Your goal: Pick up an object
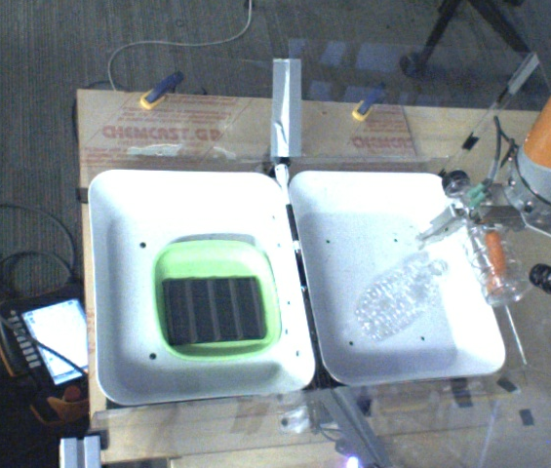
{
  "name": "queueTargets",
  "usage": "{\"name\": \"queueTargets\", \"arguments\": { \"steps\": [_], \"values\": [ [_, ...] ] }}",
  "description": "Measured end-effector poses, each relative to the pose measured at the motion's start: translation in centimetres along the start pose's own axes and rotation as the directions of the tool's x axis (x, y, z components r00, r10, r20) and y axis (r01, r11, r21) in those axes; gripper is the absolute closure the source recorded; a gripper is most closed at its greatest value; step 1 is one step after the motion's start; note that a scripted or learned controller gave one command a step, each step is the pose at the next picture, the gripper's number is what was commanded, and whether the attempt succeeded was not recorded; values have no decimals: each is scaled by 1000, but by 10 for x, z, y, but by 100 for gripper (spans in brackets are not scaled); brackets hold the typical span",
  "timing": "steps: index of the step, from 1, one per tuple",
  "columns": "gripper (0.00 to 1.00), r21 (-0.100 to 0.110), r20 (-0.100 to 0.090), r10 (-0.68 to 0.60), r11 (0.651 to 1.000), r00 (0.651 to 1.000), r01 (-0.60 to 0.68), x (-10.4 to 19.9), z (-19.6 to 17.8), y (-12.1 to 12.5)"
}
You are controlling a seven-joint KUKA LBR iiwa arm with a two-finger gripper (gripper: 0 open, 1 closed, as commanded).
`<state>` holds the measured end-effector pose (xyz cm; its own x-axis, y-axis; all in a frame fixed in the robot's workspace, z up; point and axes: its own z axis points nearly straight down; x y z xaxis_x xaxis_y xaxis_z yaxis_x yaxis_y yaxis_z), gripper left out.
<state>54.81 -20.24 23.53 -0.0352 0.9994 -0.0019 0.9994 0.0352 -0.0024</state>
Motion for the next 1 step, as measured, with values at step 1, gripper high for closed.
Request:
{"name": "queueTargets", "arguments": {
  "steps": [1],
  "values": [
    [0,0,0,-22,1000,1000,22,-2,15,-7]
  ]
}}
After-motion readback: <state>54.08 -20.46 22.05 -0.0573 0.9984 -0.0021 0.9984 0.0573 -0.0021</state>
